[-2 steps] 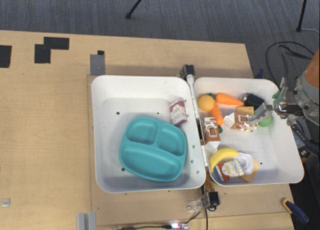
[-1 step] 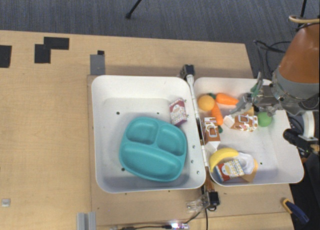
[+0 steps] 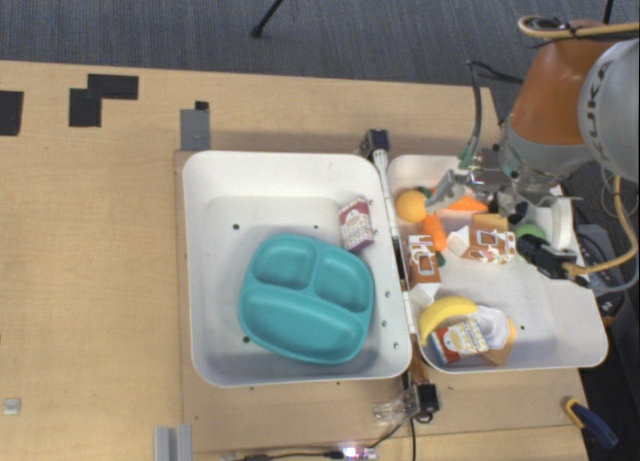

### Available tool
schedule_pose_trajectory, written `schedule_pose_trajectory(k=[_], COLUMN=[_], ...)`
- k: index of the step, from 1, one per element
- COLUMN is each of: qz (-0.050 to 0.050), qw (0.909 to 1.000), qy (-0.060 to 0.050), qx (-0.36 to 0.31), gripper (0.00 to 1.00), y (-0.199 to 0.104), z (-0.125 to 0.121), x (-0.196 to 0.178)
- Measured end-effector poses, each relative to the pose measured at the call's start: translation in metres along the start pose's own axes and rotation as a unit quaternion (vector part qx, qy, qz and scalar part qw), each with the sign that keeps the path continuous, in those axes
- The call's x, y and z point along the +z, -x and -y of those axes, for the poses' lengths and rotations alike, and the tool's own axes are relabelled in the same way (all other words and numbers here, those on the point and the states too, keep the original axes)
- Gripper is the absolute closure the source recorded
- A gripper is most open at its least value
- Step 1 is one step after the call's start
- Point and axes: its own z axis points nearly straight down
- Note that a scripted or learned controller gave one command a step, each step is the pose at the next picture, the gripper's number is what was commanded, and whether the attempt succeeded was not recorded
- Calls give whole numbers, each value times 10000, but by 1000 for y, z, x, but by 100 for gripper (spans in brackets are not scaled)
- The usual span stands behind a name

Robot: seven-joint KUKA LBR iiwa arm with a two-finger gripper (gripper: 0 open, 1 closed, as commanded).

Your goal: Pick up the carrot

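**Carrot in the right bin, gripper just above it**

Carrot (image 3: 433, 229) lies in the right bin (image 3: 560, 344), near its upper left corner, just below a yellow ball (image 3: 410, 205) and beside a small carton (image 3: 424, 259). Another orange piece (image 3: 466, 206) sits under the wrist. The gripper (image 3: 472, 181) hangs over this cluster; whether it is spread or closed I cannot tell from this slanted view.

It looks like a toy: likely light, stiff and smooth, so apt to slip or roll. The best hold is probably across its thicker middle, squarely, since crowding neighbours leave little room either side.
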Motion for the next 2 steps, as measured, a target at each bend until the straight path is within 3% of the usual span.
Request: schedule_pose_trajectory(k=[1,2], qz=[-2,0], qw=[9984,9984], qy=[-1,-1], qx=[571,573], gripper=[0,0], y=[-42,-42], z=[0,0], x=[9,8])
